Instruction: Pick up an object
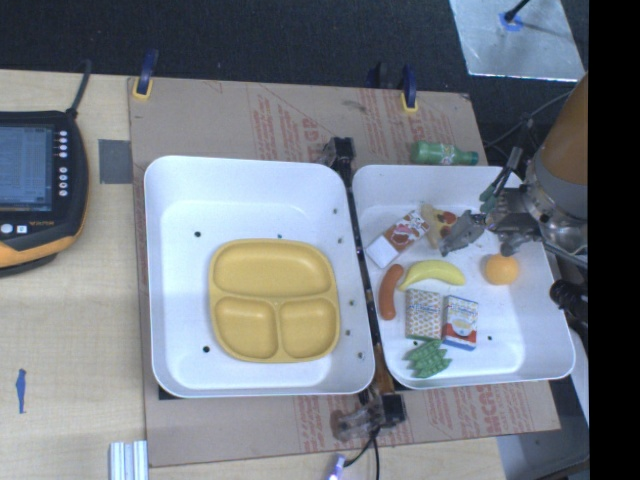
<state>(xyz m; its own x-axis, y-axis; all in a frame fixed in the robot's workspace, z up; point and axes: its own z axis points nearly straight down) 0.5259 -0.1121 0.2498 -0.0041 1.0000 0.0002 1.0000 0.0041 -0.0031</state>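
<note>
In the right bin (540, 353), the gripper (466, 230) hangs over blurred packets; whether its fingers grip anything, I cannot tell.

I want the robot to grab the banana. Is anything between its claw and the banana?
Nothing visible blocks it. The claw hangs over the right bin, just above and right of the banana, with bare bin floor between them. The snack packet lies left of the claw and the orange to the right, both off that path.

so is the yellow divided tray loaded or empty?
Empty. The yellow three-compartment plastic tray lies flat in the left white bin; all three compartments show bare yellow.
</note>
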